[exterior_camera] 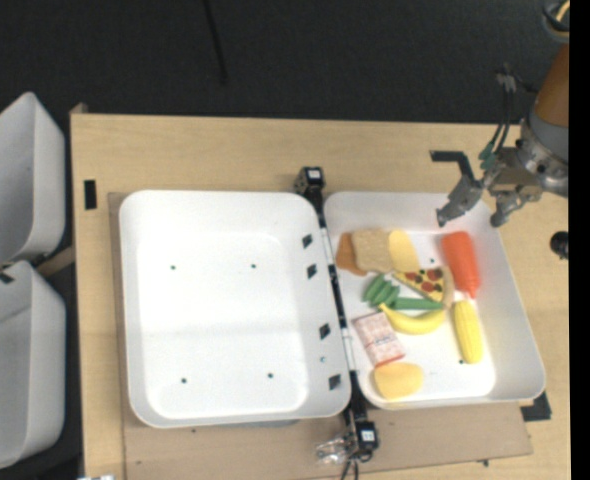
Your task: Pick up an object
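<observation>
Smooth, rounded yellow piece point(398, 379), perhaps plastic potato.

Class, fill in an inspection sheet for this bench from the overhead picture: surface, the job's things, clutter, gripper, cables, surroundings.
Surface: wooden bench bearing a left bin and a right bin, side by side.
Job's things: all in the right bin: carrot, corn cob, banana, green pea pod, bread slice, pizza slice, pink-and-white packet, yellow lump.
Clutter: nothing seen.
Gripper: gripper above the right bin's far edge, jaws apart, holding nothing.
Cables: thin wires along the wrist.
Surroundings: dark floor; white housings at left.
</observation>
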{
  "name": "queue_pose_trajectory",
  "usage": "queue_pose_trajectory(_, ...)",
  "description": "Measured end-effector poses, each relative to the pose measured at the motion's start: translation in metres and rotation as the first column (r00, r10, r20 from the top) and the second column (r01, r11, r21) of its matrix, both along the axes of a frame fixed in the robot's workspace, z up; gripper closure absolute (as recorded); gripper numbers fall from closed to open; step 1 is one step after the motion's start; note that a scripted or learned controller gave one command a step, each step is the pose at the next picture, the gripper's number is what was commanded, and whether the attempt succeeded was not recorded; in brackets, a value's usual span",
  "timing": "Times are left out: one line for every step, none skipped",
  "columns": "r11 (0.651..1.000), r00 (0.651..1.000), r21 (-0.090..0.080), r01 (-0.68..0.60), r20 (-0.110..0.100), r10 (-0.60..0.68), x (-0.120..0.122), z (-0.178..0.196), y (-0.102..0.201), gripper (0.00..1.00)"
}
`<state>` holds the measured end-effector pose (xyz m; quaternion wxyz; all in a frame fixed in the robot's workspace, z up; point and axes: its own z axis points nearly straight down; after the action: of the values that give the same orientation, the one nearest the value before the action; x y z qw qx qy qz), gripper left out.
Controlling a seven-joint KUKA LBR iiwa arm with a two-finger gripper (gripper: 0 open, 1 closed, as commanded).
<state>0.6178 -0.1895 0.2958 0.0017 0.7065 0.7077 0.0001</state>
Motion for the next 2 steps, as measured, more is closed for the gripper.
queue_pose_trajectory(1.000,1.000,0.003,-0.003,-0.007,0.003,0.015,-0.145,0.029,0.00)
queue_pose_trajectory(1.000,1.000,-0.004,0.000,0.021,0.000,-0.018,-0.176,0.070,0.00)
